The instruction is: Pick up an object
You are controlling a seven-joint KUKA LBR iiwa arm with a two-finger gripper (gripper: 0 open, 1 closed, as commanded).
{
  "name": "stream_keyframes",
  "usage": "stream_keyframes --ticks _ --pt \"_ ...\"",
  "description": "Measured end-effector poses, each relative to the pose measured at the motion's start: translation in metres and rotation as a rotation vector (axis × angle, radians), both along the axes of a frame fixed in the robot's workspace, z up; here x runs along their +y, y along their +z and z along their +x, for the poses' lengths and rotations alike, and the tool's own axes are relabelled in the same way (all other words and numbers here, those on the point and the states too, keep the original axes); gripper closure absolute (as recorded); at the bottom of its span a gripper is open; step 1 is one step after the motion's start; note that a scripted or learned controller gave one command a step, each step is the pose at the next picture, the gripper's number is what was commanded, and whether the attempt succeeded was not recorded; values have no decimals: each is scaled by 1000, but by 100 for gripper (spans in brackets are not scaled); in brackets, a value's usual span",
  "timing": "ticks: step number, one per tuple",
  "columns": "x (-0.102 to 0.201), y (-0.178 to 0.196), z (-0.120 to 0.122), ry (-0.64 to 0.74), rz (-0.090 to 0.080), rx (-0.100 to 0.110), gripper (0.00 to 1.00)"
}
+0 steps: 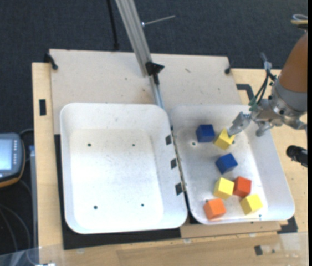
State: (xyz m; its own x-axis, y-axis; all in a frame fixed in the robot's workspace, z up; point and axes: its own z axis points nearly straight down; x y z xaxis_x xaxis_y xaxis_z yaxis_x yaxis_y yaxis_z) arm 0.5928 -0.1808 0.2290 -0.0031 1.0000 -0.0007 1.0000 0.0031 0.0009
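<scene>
Blocks lie in the right bin, seven by my count: three yellow, two blue, one red, one orange. My gripper reaches in from the right and sits over that bin's upper part, its tip touching or just above a yellow block; whether the block sits between my fingers I cannot tell, nor whether they are apart or together, since they blur into one pale shape. Just left of the tip is a blue block. Below it lies the second blue block, and further below a cluster: a yellow block touching the red block, another yellow, and the orange block. Well to the left lies the other bin. My arm's upper part is cut off at the right.
</scene>
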Motion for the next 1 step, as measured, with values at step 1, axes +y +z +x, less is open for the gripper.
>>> stream_keyframes --ticks 1 --pt "-21 36 -3 -4 -2 -4 0"
